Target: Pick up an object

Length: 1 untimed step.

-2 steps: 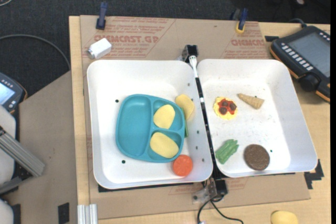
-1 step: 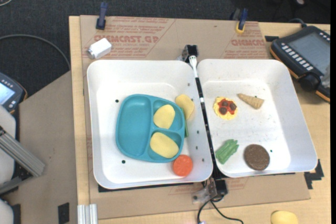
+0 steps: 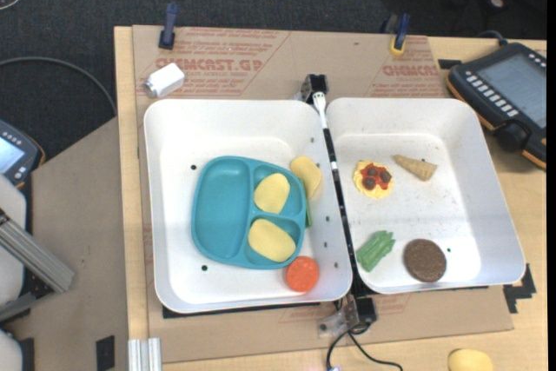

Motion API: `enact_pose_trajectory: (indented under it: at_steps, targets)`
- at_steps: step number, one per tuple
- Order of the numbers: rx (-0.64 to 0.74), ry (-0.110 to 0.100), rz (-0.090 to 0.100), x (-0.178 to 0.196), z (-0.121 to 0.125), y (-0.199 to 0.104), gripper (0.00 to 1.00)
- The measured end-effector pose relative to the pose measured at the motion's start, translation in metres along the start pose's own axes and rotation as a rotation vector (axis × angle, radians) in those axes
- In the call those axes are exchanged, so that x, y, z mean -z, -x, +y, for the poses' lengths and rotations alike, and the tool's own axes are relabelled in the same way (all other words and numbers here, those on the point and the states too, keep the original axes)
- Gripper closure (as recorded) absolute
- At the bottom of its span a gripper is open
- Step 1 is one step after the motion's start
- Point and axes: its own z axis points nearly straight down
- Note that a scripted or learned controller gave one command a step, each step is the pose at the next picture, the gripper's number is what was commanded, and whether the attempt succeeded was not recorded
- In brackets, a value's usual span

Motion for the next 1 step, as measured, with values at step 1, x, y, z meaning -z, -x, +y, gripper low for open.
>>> enact_pose_trajectory:
  at_steps: [1]
  targets:
    - [0.012,0.018,-0.003,0.1147,0.0154,-0.0467,1.00]
